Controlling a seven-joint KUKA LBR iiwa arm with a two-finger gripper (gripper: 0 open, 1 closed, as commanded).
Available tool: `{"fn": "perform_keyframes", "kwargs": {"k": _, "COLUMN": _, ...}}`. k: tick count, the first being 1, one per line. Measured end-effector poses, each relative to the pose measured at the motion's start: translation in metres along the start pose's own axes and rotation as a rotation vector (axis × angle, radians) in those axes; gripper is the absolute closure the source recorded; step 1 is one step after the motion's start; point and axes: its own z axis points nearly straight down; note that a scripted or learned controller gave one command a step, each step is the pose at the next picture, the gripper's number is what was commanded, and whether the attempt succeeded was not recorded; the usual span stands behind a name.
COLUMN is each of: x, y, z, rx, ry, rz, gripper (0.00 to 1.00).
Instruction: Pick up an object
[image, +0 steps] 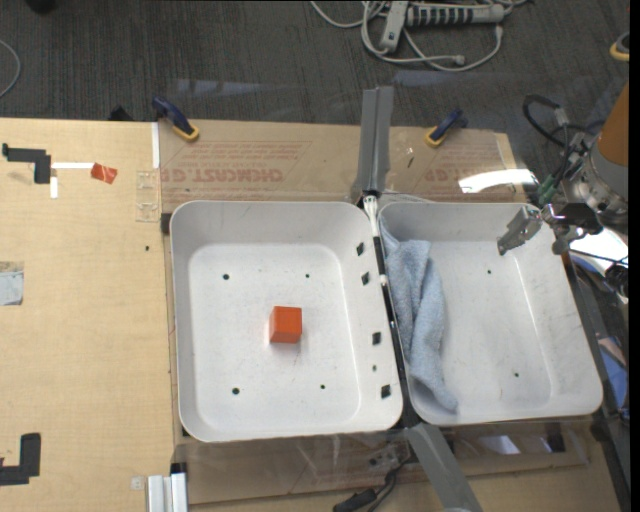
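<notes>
Gripper (538, 222) hung over right bin's (560, 400) far corner, its opening impossible to tell, towel (420, 310) near its left, orange block (286, 325) well apart in left bin (200, 400)

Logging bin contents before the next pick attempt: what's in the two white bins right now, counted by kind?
Orange block: 1, in the left bin
Light blue cloth: 1, bunched along the left wall of the right bin
Total: 2
</notes>
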Motion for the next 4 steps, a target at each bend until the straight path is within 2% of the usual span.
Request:
{"fn": "perform_keyframes", "kwargs": {"k": 1, "x": 0.006, "y": -0.040, "z": 0.094, "rx": -0.001, "ry": 0.000, "rz": -0.289, "gripper": 0.00}}
{"fn": "perform_keyframes", "kwargs": {"k": 2, "x": 0.009, "y": -0.039, "z": 0.158, "rx": -0.002, "ry": 0.000, "rz": -0.367, "gripper": 0.00}}
{"fn": "perform_keyframes", "kwargs": {"k": 3, "x": 0.008, "y": -0.038, "z": 0.149, "rx": -0.003, "ry": 0.001, "rz": -0.363, "gripper": 1.00}}
{"fn": "perform_keyframes", "kwargs": {"k": 4, "x": 0.003, "y": 0.017, "z": 0.038, "rx": -0.006, "ry": -0.003, "rz": -0.470, "gripper": 1.00}}
